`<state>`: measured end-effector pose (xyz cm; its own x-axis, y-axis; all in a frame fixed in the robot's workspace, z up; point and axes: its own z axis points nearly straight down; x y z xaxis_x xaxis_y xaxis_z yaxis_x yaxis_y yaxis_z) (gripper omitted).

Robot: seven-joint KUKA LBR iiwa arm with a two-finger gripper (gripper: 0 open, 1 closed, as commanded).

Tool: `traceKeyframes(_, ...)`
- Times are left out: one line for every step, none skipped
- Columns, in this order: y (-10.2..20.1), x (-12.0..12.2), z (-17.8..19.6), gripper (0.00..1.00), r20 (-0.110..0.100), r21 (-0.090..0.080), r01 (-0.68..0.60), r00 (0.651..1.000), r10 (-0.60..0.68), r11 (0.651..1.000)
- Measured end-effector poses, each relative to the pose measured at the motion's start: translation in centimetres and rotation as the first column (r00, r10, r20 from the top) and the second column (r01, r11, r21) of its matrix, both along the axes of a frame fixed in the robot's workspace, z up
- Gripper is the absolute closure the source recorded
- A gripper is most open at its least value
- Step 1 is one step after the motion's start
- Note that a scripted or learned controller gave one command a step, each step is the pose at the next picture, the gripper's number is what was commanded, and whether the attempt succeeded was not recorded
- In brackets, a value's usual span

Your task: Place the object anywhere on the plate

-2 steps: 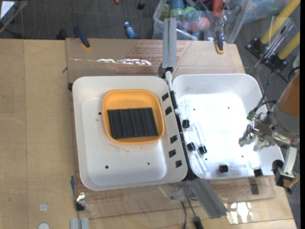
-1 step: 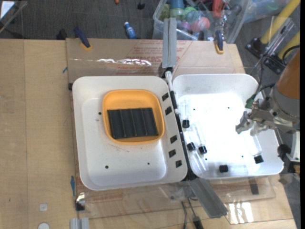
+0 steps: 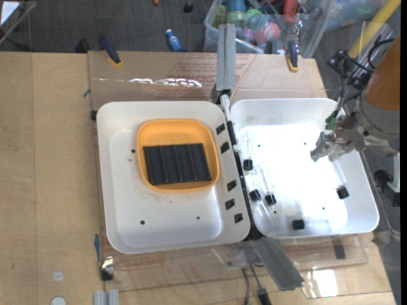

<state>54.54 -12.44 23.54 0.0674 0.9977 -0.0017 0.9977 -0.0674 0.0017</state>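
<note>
- I see the arm (image 3: 381, 100) coming in from the right edge of my view, its orange band sitting above the wrist.
- The hand (image 3: 324, 150) hangs over the right bin (image 3: 299, 122), toward that bin's far right side, and nothing visible lies in it.
- From this slanted overhead angle I cannot tell whether the hand is apart or together; it reads as a pale, blurred shape against the white bin.
- The task's thing, a black ribbed slab (image 3: 177, 164), is in the left bin (image 3: 114, 189), well apart from the hand.
- The slab lies flat on the orange plate (image 3: 178, 128), slightly toward the plate's near edge, with its ribs running from front to back.
- The plate rests in the middle of the left bin, a little toward the far side.
- I count a few small black pieces (image 3: 269, 199) scattered over the floor of the right bin, most of them near the front and the left wall.
- A row of black clips (image 3: 231, 185) runs along the seam where the two bins meet.
- Both bins stand on a cardboard sheet (image 3: 152, 68) on the wooden tabletop (image 3: 44, 170).
- A grey metal bar (image 3: 224, 49) stands behind the seam, with a blue clamp (image 3: 112, 53) off to its left.
- Past the tabletop's far edge I see a clear tub of coloured toys (image 3: 273, 11).
</note>
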Motion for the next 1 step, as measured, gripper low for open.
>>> traceKeyframes(-1.74, 4.97, -1.36, 1.0, 0.0, 0.0, -0.136, 0.991, 0.136, 0.991)
